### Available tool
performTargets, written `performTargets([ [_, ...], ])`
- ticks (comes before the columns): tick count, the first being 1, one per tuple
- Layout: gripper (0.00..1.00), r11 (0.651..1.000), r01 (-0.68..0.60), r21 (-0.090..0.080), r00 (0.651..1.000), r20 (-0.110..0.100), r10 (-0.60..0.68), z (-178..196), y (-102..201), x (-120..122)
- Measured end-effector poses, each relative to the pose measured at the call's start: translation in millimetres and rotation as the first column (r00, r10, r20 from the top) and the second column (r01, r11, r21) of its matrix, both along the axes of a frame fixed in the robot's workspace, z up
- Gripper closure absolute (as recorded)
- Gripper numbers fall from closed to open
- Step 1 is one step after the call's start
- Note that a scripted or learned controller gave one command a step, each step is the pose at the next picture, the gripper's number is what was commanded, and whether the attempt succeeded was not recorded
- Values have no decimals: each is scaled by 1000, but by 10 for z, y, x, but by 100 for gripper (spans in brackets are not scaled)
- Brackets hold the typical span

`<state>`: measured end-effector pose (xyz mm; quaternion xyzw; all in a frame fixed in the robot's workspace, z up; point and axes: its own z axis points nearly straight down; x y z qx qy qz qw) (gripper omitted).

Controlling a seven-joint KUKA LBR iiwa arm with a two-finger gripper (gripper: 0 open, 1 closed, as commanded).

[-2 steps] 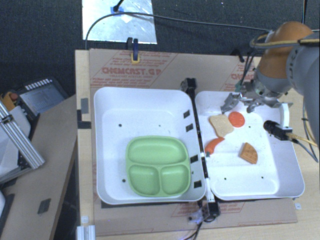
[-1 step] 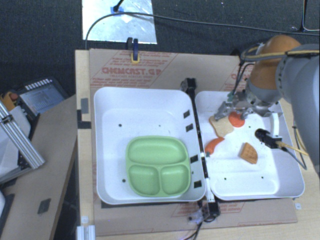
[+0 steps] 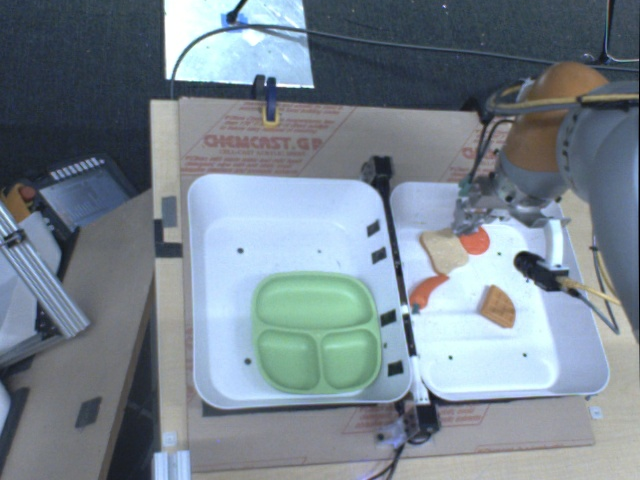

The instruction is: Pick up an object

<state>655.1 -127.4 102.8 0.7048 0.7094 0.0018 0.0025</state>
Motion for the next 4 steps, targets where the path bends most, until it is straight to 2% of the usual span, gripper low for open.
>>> performTargets([
  [2, 100, 1000, 5, -1, 1000, 3, -5, 1107, -195, 62],
  [3, 100, 1000, 3, 0, 1000, 0, -3, 1391, -195, 76],
  [4, 100, 1000, -1, 3, 1000, -4, 1, 1284, 290, 69],
])
